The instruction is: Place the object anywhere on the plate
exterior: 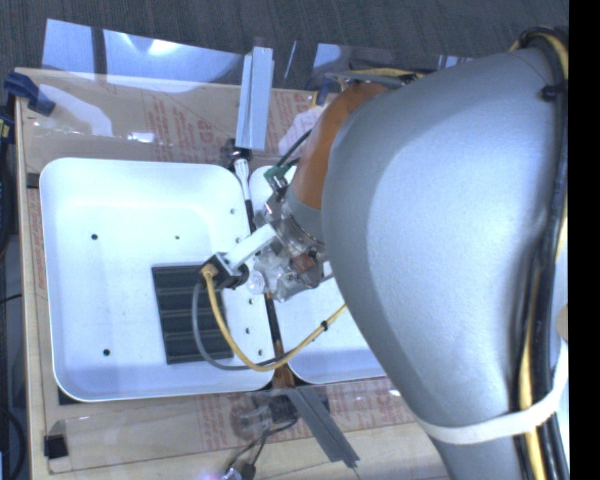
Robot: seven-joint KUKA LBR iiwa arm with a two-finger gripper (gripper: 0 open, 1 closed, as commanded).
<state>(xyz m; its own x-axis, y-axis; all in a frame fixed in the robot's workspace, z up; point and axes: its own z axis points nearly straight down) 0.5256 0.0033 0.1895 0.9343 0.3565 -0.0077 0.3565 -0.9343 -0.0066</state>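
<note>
1. The bench (130, 423) carries two white bins side by side: the left bin (100, 208) and the right bin (325, 353), which is largely covered by the arm.
2. A dark ribbed slab (180, 313) lies flat in the left bin, in its near right part, close to the wall shared with the right bin. It may be the task's thing, though the view does not settle that.
3. The grey arm (450, 218) reaches in from the right, its orange band (330, 148) above the wrist.
4. The end effector (280, 268) hangs over the seam between the bins, just beside the slab's upper right corner. I cannot tell whether it is apart or together.
</note>
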